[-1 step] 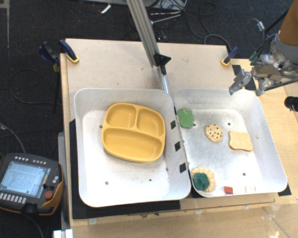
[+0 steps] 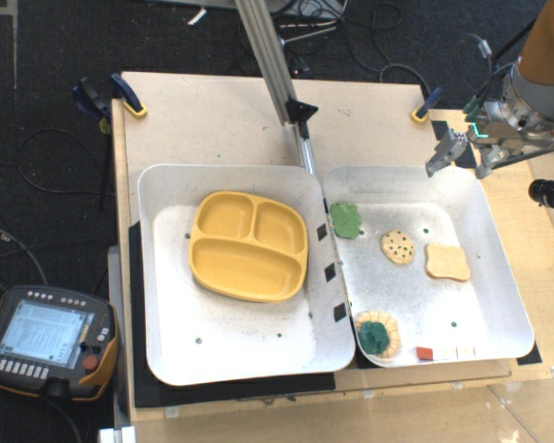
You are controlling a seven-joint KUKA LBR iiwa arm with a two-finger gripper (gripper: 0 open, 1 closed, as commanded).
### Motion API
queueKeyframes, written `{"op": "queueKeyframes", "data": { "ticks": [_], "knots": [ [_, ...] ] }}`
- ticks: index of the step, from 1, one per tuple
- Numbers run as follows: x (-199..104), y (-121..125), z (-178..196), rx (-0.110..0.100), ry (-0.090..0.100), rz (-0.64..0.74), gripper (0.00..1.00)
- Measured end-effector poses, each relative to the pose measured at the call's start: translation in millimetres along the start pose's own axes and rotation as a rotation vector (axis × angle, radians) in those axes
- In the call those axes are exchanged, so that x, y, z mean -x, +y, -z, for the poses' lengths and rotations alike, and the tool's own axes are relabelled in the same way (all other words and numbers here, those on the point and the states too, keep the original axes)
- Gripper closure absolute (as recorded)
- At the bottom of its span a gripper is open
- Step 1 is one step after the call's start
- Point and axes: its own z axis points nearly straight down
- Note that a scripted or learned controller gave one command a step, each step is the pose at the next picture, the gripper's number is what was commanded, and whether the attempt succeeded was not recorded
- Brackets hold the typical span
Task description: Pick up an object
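Observation:
The right bin (image 2: 494,247) holds a green leafy piece (image 2: 345,220) at its left, a round spotted cookie (image 2: 398,246) in the middle and a slice of toast (image 2: 447,263) to the right. A round item with a green and teal top (image 2: 377,334) lies at the bin's front left, and a small red piece (image 2: 425,353) sits near the front edge. My gripper (image 2: 463,153) hangs above the bin's far right corner, well away from all of these, with nothing seen between its fingers.
A yellow divided plate (image 2: 250,246) lies in the left bin (image 2: 166,340). A metal pole (image 2: 270,49) slants over the bench at the back. Yellow clamps (image 2: 132,107) (image 2: 423,111) grip the far corners. A teach pendant (image 2: 46,340) rests at the front left.

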Motion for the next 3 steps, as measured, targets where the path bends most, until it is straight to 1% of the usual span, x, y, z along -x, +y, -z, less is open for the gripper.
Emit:
{"op": "queueKeyframes", "data": {
  "ticks": [1, 3],
  "knots": [
    [-6.1, 8.2, -57.0, -0.005, 0.001, 0.001, 0.0],
    [-11.1, -12.5, -163.2, -0.006, 0.002, -0.003, 0.0]
  ]
}}
